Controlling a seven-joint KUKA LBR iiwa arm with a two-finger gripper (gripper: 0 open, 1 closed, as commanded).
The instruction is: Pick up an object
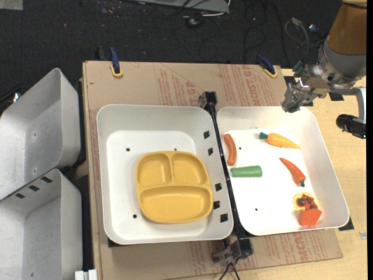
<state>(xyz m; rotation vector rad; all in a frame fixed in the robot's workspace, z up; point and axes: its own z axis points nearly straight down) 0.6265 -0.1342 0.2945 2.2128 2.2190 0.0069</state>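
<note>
A: Arm pose?

B: Arm [348, 34] comes in from the upper right, orange band at the top corner, grey wrist below it. End effector [293, 102] hangs at the far right corner of the right bin [326, 156], over its rim. It's dark and small in the camera view, so I cannot tell how wide it stands. Nothing visible between its tips.

A: Where are the pickable objects?

B: All in the right bin. Carrot [280, 139] nearest the end effector, lying near the far wall, green top toward the left. Red sausage [231, 149] along the left wall, lengthwise. Green cylinder [246, 171] just beside the sausage's near end, lying crosswise. Red chili pepper [293, 170] right of centre, on a slant. Small red and yellow item [305, 201] and an orange piece [309, 216] touching or nearly so in the near right corner; can't tell which.

A: Anything in the way?

B: Objects are spread apart, except that corner pair. Left bin [116, 156] carries a yellow divided plate [173, 186], three compartments. Black divider [218, 162] runs between the bins. Both sit on a brown board [157, 83] on the desk, clamped at the far edge by two blue-and-yellow clamps [115, 63]. Two more white bins [35, 156] sit tilted off to the left.
</note>
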